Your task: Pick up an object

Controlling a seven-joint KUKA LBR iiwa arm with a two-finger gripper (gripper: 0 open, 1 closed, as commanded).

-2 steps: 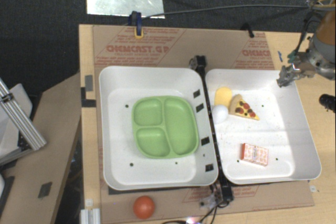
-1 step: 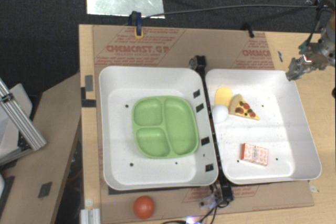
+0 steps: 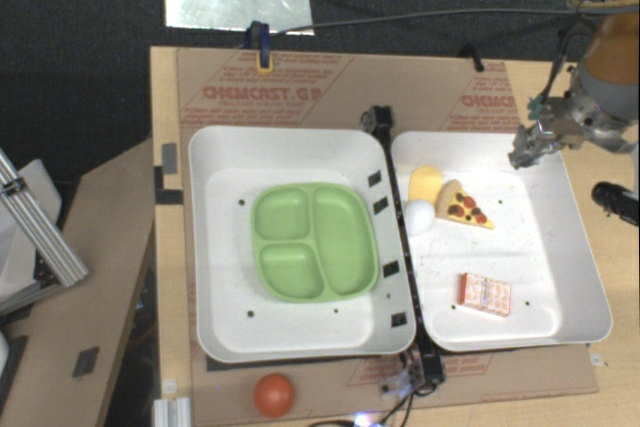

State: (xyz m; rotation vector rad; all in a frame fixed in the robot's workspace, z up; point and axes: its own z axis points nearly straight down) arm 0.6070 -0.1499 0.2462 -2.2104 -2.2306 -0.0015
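Note:
The right white bin (image 3: 570, 245) holds a yellow block (image 3: 425, 182), a white egg-like ball (image 3: 419, 216), a toy pizza slice (image 3: 465, 205) and a small red-and-white packet (image 3: 485, 294). My gripper (image 3: 527, 151) hangs over the bin's far right corner, up and to the right of the pizza slice, apart from every object. Nothing shows between its tips.
The left white bin (image 3: 220, 215) carries a green three-compartment tray (image 3: 313, 241). An orange-red ball (image 3: 274, 394) lies on the bench in front of the left bin. A black divider with clips (image 3: 392, 235) runs between the bins. A cable crosses the far side.

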